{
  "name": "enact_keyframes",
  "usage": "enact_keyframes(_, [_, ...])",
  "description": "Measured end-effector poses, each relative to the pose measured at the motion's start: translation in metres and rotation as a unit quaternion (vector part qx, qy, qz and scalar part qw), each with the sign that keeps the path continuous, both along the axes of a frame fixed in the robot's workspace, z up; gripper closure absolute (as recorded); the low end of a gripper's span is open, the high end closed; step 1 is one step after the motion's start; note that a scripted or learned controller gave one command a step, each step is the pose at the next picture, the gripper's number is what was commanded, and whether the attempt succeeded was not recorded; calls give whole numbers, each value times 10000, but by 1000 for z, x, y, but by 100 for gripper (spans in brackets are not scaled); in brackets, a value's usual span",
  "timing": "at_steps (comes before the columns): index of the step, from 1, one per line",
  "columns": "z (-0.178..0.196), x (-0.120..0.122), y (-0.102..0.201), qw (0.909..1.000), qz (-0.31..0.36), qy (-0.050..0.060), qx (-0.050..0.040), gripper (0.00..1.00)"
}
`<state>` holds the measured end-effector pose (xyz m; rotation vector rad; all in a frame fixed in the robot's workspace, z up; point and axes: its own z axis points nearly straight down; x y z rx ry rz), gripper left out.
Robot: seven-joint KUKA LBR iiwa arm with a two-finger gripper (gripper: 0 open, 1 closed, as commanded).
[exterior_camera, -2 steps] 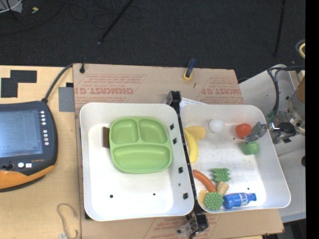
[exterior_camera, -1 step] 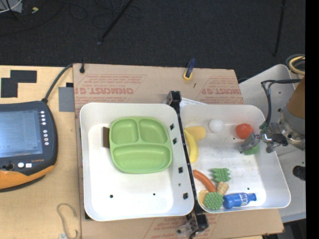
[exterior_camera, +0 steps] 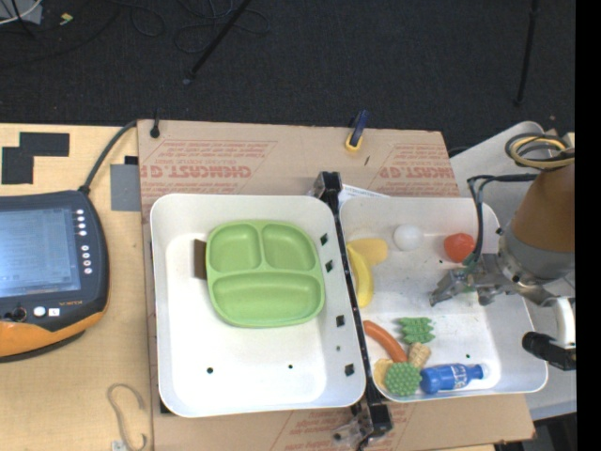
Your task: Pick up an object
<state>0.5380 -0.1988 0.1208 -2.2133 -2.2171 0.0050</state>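
My gripper (exterior_camera: 461,295) hangs open over the right bin (exterior_camera: 526,379), in its right half, with nothing between its fingers. A red-orange ball (exterior_camera: 459,246) lies just beyond it, and a white ball (exterior_camera: 408,238) sits further left. A yellow banana (exterior_camera: 362,271) rests along the bin's left wall. Toward the near edge lie a carrot (exterior_camera: 384,339), a green leafy toy (exterior_camera: 415,328), a round green toy (exterior_camera: 403,380) and a blue bottle (exterior_camera: 453,377) on its side.
The left bin (exterior_camera: 178,355) holds a green divided plate (exterior_camera: 264,274) with a dark block (exterior_camera: 199,259) at its left edge. A black divider (exterior_camera: 344,289) separates the bins. A teach pendant (exterior_camera: 47,261) lies on the bench at far left.
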Motion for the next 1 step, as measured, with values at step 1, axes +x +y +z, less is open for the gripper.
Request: enact_keyframes(1, [-35, 0, 3, 10000, -4, -24, -10, 0])
